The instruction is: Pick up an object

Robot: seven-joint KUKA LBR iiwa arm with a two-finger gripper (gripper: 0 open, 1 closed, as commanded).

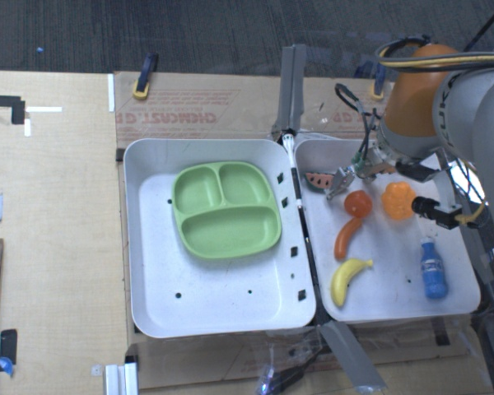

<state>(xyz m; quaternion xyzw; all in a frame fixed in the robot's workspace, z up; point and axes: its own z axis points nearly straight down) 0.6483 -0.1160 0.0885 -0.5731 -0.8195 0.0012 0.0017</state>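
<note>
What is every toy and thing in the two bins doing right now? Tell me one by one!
green divided plate: lying flat in the left bin, nothing on it
watermelon slice: lying by the right bin's left wall
tomato: resting beside the tool
tool: low over the right bin, holding nothing visible
orange: resting, untouched
carrot: lying flat
banana: lying flat
blue bottle: lying on its side

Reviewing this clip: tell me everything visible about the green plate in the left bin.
The green plate is a pale green tray with rounded corners, likely plastic, split by raised ridges into three compartments: two smaller ones on the far side and one long one on the near side. All three look bare. It lies flat, right side up, turned slightly askew, on the floor of the left bin, toward its far half. It touches only the bin floor; the gripper is over the right bin, well away.
</note>
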